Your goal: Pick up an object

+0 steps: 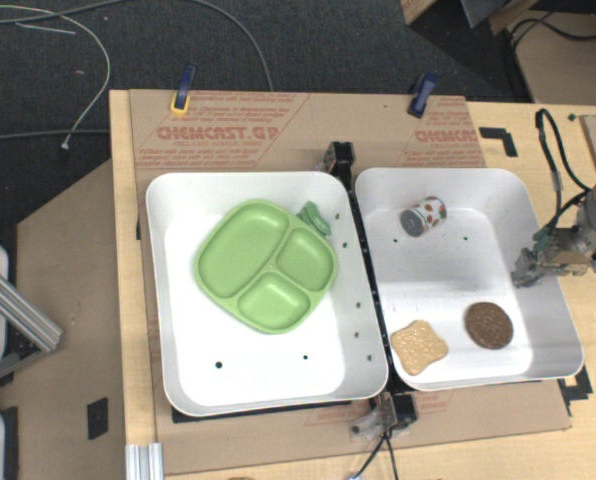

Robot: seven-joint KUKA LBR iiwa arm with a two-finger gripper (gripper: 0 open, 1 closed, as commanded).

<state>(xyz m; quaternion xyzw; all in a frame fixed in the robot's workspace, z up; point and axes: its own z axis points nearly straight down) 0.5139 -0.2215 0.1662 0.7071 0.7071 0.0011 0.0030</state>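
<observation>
Where clamps grip the board [278,128]: "CHEMCAST GP" lettering.

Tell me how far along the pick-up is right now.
Nothing looks picked yet. The pincer sits at the right bin's right edge, with nothing visibly held. The cup, brown cookie and tan cracker all lie in that bin. Reaching, grasping and lifting one remain.

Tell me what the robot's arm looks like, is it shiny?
Just a small piece of it peeks in at the right edge, beside the right white bin. The gripper looks grey and metallic, with greenish-grey parts, small and lumpy in shape. Dark cables loop above it. It is too blurry to tell any markings.
</observation>
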